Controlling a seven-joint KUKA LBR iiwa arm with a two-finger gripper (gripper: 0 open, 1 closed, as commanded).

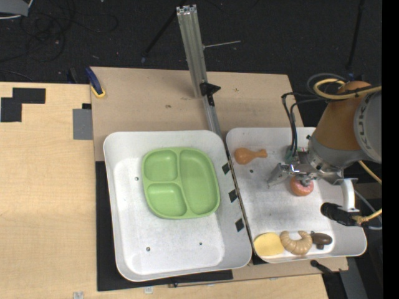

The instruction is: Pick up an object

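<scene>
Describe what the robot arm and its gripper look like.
The arm is grey with a broad orange band above the wrist. Black and yellowish cables loop beside it. The gripper is small, metallic and silver-grey.

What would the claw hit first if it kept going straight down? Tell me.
Most likely the round reddish-orange object directly beneath the claw, lying on the right white bin's floor. Depth is hard to judge from this slanted view.
</scene>
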